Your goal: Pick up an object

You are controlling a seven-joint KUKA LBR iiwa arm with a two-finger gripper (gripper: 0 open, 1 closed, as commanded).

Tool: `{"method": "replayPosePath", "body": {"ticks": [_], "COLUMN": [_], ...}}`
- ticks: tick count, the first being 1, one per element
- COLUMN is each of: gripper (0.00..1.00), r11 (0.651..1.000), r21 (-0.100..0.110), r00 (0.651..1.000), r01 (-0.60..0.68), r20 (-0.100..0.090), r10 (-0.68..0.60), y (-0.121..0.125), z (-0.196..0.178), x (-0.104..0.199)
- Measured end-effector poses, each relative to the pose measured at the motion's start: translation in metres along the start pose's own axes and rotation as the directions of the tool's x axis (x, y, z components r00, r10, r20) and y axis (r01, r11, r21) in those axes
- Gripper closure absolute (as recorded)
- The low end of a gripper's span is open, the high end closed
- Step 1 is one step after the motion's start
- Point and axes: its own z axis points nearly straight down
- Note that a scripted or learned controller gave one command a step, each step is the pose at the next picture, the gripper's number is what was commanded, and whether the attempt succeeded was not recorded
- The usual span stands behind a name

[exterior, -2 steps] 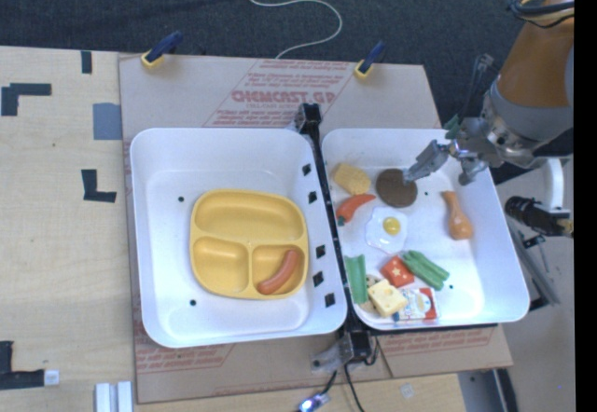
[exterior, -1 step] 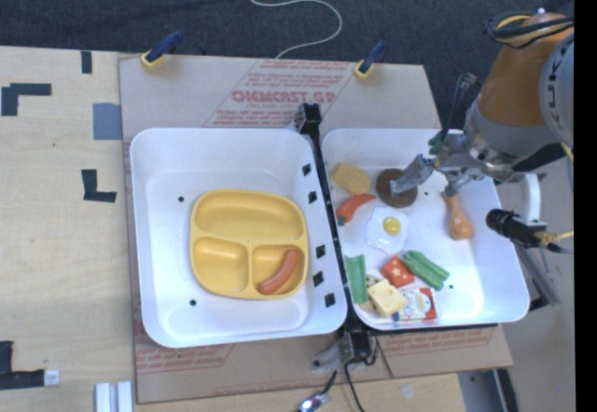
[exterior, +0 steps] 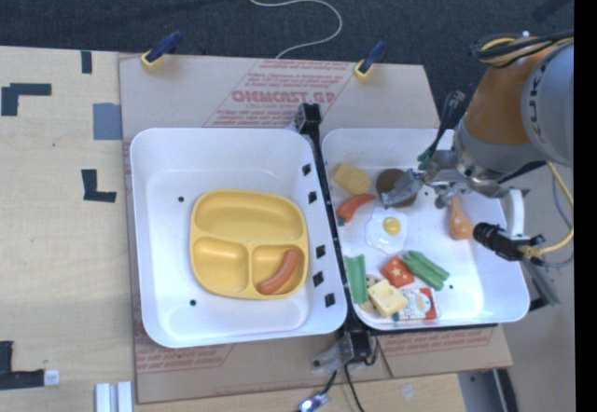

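Closest to the camera is my arm [exterior: 522, 112], up high with its orange band, coming in over the right bin [exterior: 504, 306].

Down at its tip are my fingers [exterior: 420, 179]. They are low in the bin, but they look dark and small, so I cannot tell if they are spread or pressed together. I see nothing held between them.

Just beside them, at 9 o'clock, sits a brown round piece [exterior: 395, 185]. It may be touching them; I cannot tell. I think this is the thing to pick. Past it, also at 9 o'clock, is a yellow piece [exterior: 353, 178]. At 7 o'clock lies a fried egg [exterior: 387, 228], with a red-orange piece [exterior: 355, 206] near it. At 4 o'clock is an orange piece [exterior: 459, 219].

Far off at 9 o'clock is the left bin [exterior: 149, 214] with a yellow plate [exterior: 244, 238] and a sausage [exterior: 280, 271] on it.

To do this well, I should get one finger on each side of the brown piece, go down close to the bin floor, squeeze gently, and lift straight up. I must not push it into the yellow piece or catch the egg.
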Motion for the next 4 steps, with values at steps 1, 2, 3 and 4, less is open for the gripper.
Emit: {"method": "replayPosePath", "body": {"ticks": [1,2,3,4], "gripper": [0.00,0.00,1.00,1.00], "r11": [1.000,1.000,1.000,1.000], "r21": [0.002,-0.003,-0.007,-0.005], "r00": [1.000,1.000,1.000,1.000], "r01": [0.000,-0.001,-0.001,-0.001], "r20": [-0.001,0.000,0.001,0.000], "r10": [0.000,0.001,0.001,0.001], "y": [-0.001,-0.001,0.000,0.008], "z": [0.063,0.065,0.053,0.007], "x": [-0.004,-0.004,-0.004,-0.004]}}
